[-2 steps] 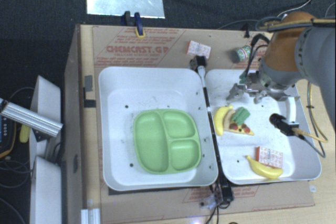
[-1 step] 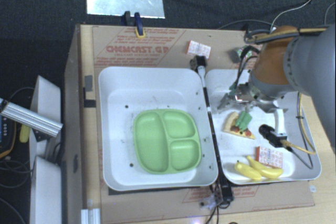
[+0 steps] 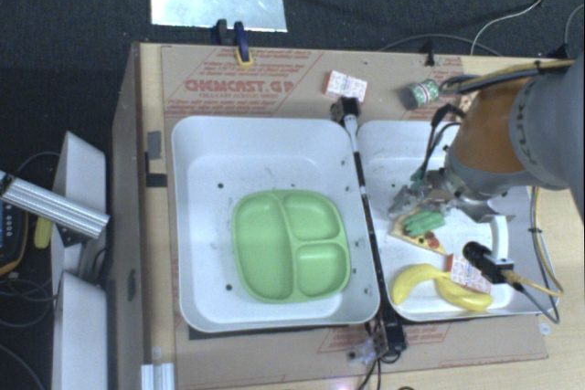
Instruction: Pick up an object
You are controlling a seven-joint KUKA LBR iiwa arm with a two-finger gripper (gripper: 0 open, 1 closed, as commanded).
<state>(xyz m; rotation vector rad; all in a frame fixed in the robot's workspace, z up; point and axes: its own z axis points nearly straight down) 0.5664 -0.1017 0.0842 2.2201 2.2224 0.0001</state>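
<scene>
Reaching in from 3 o'clock, the gripper hovers in the right bin; we cannot tell its state. At its 5 o'clock lie a green object, then a banana.

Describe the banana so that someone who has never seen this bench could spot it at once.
Look at the right-hand bin of the two white bins, where the arm reaches in. Along its near edge lies the banana, a curved yellow fruit. The pizza slice just above it is flat and wedge-shaped, and the green object is not yellow.
</scene>
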